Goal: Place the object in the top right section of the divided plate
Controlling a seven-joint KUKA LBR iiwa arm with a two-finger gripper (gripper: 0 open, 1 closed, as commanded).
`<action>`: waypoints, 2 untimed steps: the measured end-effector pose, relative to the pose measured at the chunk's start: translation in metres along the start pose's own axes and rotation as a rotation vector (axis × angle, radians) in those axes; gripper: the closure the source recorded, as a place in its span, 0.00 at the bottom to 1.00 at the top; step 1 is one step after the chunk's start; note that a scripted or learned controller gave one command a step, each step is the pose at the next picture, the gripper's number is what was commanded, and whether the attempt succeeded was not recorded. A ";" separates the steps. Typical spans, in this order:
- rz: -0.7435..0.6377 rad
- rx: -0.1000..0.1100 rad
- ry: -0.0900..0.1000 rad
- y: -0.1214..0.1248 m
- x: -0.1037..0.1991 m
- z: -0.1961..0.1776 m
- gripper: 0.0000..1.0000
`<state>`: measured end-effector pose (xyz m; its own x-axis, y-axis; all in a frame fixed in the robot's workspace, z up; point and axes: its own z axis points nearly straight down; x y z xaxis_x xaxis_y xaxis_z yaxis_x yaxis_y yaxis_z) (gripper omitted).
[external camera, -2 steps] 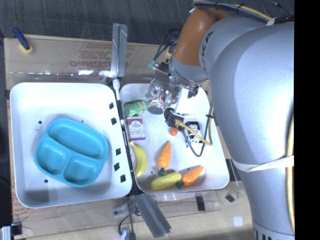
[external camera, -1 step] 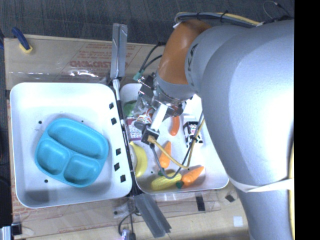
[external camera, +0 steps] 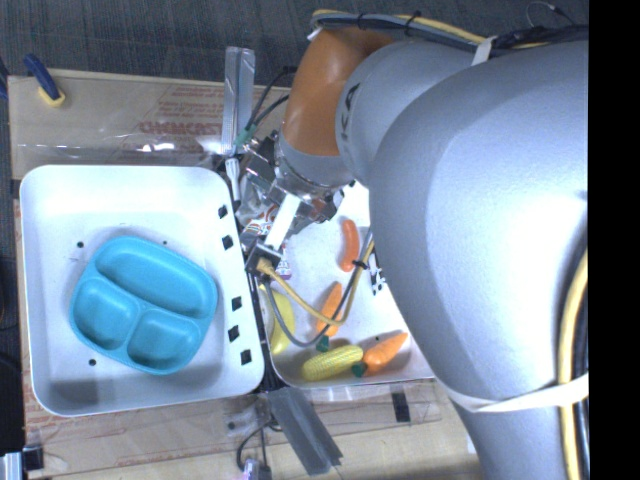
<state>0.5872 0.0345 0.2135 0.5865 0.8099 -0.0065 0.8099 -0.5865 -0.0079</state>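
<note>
So, on the far left a small blue thing (external camera: 44,78) lies on the brown bench (external camera: 120,108), up near the top corner.

Next comes the left white bin (external camera: 50,208). A blue divided plate (external camera: 145,303) lies flat in it. The plate has one long part and two small parts. No food is on the plate.

Between the two bins there is a grey strip with black marks (external camera: 237,298).

Then comes the right white bin (external camera: 300,373). The toy food lies in this bin. A yellow banana (external camera: 282,320) lies along the left wall. A yellow corn (external camera: 332,361) lies at the bottom. A carrot (external camera: 386,349) is just beside the corn on its right. An orange piece (external camera: 328,308) lies a bit higher, under a thin yellow cable. Another orange piece (external camera: 348,244) is up near the big arm.

The gripper (external camera: 262,253) hangs over the left side of this bin, above the banana. I cannot tell its state.

The big grey arm (external camera: 480,218) with its orange band (external camera: 322,93) covers the right part of the bin.
</note>
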 end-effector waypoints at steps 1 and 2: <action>-0.198 0.000 -0.001 -0.047 0.032 0.027 1.00; -0.180 -0.003 -0.001 -0.128 0.075 -0.012 1.00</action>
<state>0.5278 0.1707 0.2259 0.4319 0.9019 -0.0063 0.9019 -0.4319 -0.0057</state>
